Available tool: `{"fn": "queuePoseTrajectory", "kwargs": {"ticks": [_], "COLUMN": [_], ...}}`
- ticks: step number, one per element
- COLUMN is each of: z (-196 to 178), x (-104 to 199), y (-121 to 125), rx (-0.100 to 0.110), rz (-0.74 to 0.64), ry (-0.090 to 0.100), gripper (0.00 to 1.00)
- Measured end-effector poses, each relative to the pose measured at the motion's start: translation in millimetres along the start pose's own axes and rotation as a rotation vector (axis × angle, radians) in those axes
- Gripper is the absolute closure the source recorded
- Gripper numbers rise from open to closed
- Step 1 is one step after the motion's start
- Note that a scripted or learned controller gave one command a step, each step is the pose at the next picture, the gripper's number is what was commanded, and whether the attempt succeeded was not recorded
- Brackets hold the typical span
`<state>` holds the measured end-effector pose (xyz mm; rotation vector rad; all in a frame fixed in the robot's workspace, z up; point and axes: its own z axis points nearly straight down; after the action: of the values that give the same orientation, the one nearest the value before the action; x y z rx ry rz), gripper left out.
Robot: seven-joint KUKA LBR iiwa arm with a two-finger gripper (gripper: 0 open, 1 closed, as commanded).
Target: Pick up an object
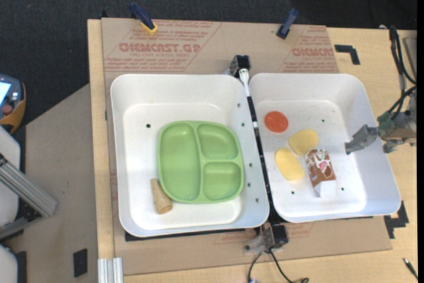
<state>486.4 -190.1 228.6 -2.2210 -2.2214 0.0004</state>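
Grey metal jaws, dark cables

left bin: green tray, cork | right bin: orange disc, two yellow pieces (touching), carton | hand at right rim

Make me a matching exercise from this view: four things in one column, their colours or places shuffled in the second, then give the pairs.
Things:
1. divided tray
2. round disc
3. small carton
4. tan block

Descriptions:
A. orange-red, in the right bin
B. brown and white, near the right bin's front
C. green, in the middle of the left bin
D. beside the tray's front left corner

Pairs: 1-C, 2-A, 3-B, 4-D
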Motion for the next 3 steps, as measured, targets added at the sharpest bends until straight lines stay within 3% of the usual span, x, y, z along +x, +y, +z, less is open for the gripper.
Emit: {"fn": "queuePoseTrajectory", "kwargs": {"ticks": [1,2,3], "z": [138,145,68], "x": [-18,58,91], "y": [148,112,151], "rx": [-0.007,0.005,-0.009], "rz": [-0.006,-0.005,-0.005], "ry": [-0.002,0.004,-0.001], "gripper": [0.0,0.0,0.0]}}
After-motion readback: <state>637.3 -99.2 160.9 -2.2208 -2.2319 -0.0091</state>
